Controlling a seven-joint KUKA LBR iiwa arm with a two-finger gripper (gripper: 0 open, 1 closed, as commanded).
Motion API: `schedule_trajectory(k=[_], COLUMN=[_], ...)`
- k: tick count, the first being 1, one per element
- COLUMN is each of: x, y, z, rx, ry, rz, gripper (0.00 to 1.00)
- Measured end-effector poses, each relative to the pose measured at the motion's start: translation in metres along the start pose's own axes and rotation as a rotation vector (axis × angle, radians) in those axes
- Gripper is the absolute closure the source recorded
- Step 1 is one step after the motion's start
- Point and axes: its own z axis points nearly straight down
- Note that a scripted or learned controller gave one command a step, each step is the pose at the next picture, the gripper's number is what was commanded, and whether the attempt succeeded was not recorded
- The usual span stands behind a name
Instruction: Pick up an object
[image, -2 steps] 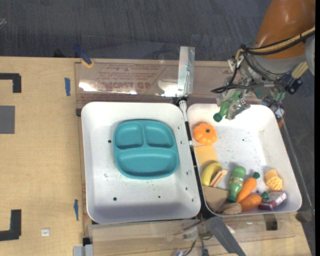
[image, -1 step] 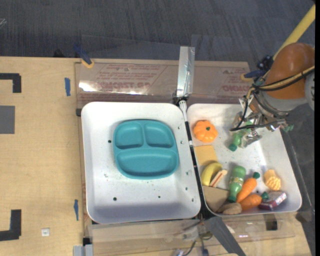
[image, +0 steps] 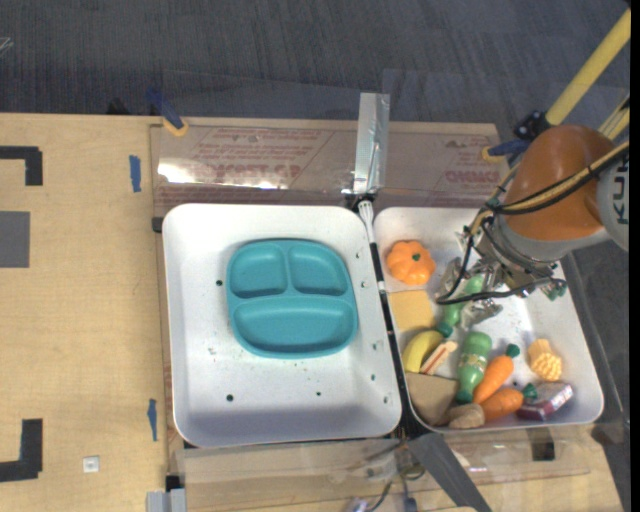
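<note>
My gripper hangs low over the middle of the right bin, below the orange-banded wrist. Toy foods lie in that bin. An orange pumpkin sits to the gripper's left, with a flat yellow cheese slice below it. A small green piece lies just under the gripper's left side. Toward the front lie a green vegetable, two carrots, a yellow banana, a corn piece and a purple eggplant. Whether anything is held is hidden by the gripper body and cables.
The left bin holds a teal divided plate. A brown bread slice lies at the right bin's front left corner. A metal strip stands behind the divide between the bins. Wooden bench surface extends to the left.
</note>
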Motion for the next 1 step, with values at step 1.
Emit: schedule_trajectory(k=[1], x=[0.0008], y=[-0.0015], z=[0.0], rx=[0.002], ry=[0.0], rz=[0.002], gripper=[0.0])
